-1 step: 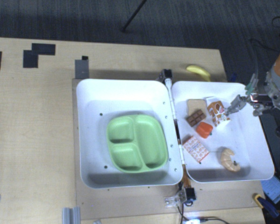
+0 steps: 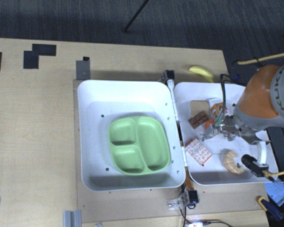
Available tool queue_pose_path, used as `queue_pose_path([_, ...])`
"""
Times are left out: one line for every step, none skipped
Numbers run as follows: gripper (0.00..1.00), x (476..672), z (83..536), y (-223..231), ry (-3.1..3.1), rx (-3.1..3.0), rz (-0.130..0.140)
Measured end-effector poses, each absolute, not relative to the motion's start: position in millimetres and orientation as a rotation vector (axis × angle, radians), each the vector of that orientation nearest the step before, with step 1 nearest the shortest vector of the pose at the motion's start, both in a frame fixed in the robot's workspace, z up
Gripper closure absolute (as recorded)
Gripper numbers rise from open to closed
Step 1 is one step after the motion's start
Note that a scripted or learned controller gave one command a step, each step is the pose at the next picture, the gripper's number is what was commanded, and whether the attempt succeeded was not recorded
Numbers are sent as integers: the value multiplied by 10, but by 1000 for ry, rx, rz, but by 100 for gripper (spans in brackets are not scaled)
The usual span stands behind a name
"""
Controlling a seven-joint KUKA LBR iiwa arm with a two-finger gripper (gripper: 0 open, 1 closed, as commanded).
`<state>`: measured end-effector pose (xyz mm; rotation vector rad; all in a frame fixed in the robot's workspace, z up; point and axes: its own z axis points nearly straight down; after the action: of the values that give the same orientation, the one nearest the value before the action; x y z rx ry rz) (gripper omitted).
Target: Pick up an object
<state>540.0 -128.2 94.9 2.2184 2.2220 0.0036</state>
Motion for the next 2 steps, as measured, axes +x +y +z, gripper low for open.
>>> queue_pose_path([0,4891,866,-886,2217,2216,8])
queue_pose_path([100,4913,979,-879,2216,2213,15])
